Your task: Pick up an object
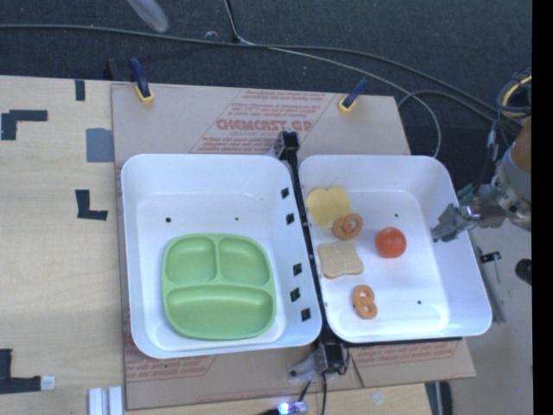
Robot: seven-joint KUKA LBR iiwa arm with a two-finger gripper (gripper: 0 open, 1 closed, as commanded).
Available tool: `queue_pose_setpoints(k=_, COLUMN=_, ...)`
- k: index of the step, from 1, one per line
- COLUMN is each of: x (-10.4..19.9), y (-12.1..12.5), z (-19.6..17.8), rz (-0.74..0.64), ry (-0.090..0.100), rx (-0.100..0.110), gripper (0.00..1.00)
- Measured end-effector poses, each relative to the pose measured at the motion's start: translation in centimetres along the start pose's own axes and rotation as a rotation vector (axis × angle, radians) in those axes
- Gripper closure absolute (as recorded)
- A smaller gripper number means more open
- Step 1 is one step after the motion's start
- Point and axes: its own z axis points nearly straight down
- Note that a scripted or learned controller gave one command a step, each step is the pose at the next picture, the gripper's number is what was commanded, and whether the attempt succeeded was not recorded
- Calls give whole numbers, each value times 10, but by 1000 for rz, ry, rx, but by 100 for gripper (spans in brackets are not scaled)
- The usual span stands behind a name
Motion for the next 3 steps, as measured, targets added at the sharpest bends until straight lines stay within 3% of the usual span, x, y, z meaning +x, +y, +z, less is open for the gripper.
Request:
queue_pose_setpoints(k=1, x=0, y=1, z=-45, rz=1, ry=0, rx=0, gripper=100)
queue_pose_setpoints(k=3, x=108, y=21, z=-43, rz=-4, ry=2, rx=4, gripper=100)
